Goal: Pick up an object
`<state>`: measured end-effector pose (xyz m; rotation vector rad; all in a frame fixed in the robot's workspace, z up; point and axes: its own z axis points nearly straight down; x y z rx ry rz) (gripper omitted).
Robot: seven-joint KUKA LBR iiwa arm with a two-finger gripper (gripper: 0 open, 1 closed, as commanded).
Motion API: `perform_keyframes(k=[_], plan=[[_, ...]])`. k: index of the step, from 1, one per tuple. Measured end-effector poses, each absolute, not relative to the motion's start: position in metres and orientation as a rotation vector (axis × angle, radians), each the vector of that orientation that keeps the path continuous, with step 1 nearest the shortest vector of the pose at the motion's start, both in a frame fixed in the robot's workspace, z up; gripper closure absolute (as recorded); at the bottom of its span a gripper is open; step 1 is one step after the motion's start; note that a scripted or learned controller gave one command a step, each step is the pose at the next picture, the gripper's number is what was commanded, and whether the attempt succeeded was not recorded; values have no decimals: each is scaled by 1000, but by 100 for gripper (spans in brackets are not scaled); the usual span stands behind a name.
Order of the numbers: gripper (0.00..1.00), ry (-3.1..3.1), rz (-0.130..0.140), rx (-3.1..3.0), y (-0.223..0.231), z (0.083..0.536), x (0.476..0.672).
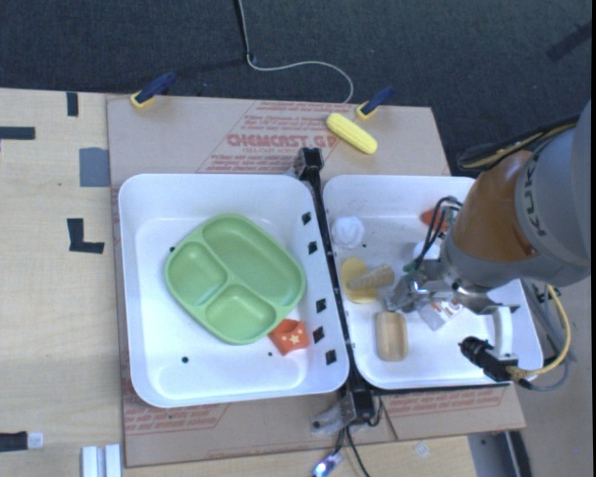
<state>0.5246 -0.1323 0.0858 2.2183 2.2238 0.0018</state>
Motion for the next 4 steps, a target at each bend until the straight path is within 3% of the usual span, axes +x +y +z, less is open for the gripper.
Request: perform_keyframes(k=[1, 2, 3, 4], plan=[[100, 2226, 14, 2207, -73, 190, 553], [100, 2232, 6, 2209, 4, 206, 605], [100, 2226, -3, 2218, -1, 214, 602], [100, 2221, 18, 2210, 23, 353, 558]])
